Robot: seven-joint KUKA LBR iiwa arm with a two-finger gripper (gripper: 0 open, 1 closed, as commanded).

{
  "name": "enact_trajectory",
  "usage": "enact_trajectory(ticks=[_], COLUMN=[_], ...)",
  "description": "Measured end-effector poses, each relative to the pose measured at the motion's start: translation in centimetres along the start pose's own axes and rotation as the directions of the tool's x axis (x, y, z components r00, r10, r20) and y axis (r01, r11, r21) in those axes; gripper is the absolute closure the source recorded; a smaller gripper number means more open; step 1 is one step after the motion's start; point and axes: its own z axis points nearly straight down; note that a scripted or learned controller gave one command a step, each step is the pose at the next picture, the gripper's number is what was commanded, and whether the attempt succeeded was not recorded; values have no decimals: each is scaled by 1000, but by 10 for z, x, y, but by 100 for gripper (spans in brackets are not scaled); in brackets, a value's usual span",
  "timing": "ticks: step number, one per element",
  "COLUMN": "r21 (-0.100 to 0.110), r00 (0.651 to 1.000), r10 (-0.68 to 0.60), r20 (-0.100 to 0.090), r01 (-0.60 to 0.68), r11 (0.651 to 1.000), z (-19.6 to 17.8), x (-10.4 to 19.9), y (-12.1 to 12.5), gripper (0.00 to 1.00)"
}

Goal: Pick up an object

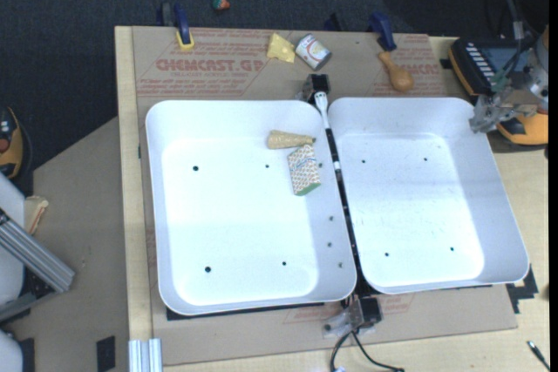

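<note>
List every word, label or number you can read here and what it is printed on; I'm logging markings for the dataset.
"CHEMCAST G P": red print on the brown board under the bins, top left; it runs on under the yellow object.
Red print on the board's top right: too blurred to read.
Small can label: too small.
Patterned packet: no readable text.

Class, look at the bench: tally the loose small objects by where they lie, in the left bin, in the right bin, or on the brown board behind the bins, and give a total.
Left bin: 2, a tan roll and a patterned packet
Right bin: 0
Board behind the bins: 3, a yellow wedge, a small white can, an orange-brown piece
Total: 5
</note>
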Motion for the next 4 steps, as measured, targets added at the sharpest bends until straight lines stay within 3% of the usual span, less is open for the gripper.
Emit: enact_trajectory(ticks=[1, 2, 3, 4], r21=[1, 7, 25, 7], r00=[1000, 1000, 1000, 1000], r10=[3, 3, 1, -1], r20=[-1, -3, -13, -4], r01=[-3, -3, -1, 1], r11=[1000, 1000, 1000, 1000], z=[-110, -164, -73, -143], x=[0, 0, 35, 40], y=[-57, -105, -131, -132], gripper=[100, 100, 100, 100])
